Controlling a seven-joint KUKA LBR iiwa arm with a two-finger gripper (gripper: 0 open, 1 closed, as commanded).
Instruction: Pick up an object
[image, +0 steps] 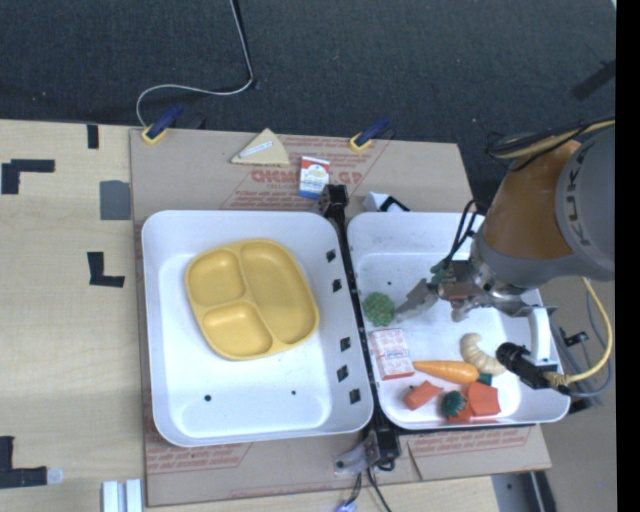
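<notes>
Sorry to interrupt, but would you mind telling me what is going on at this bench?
A robot arm is reaching into the right bin, trying to pick something up. Its claw hangs low beside a small green broccoli piece, with nothing visibly between its fingers. A carrot, a small packet and other toy foods lie nearby. The left bin holds a yellow divided tray.

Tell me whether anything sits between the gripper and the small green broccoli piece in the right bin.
Nothing visible does. The gripper sits just right of the small green broccoli piece, with bare white floor of the right bin between them. The pink-and-white packet lies below the broccoli, off that line.
</notes>
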